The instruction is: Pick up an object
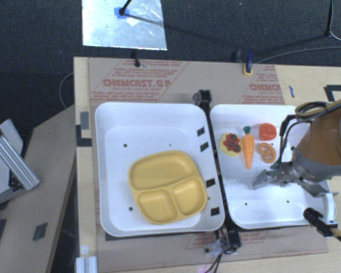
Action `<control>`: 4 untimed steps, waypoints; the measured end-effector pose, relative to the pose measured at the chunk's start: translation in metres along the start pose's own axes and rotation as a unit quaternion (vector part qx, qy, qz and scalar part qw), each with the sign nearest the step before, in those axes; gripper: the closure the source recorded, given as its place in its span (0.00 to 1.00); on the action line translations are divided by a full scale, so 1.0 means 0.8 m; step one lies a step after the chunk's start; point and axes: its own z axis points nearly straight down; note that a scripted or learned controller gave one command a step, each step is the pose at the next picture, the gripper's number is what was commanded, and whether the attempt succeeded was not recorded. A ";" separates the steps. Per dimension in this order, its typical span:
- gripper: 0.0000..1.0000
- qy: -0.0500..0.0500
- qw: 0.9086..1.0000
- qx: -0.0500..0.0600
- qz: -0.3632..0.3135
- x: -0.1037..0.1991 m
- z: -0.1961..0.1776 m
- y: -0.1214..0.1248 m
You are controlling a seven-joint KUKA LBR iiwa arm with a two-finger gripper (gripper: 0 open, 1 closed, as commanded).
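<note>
Gripper (260,181) low in right bin (273,218), near side of carrot (248,149); fingers look apart, nothing between them. Positioned for a grab.

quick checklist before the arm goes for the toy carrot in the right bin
1. Toy carrot in plain sight in the right bin: ok.
2. Gripper over the carrot: not ok, it sits lower in the view, over bare bin floor.
3. Space around the carrot: not ok, pizza slice and pretzel crowd it.
4. Gripper free of any object: cannot tell.
5. Yellow divided tray out of the path, in the left bin: ok.
</note>
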 end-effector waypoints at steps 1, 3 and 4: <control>1.00 0.001 1.000 -0.001 -0.001 0.002 -0.016 0.002; 1.00 -0.001 1.000 -0.003 -0.002 0.007 -0.131 -0.009; 1.00 -0.001 1.000 -0.003 -0.002 0.006 -0.194 -0.007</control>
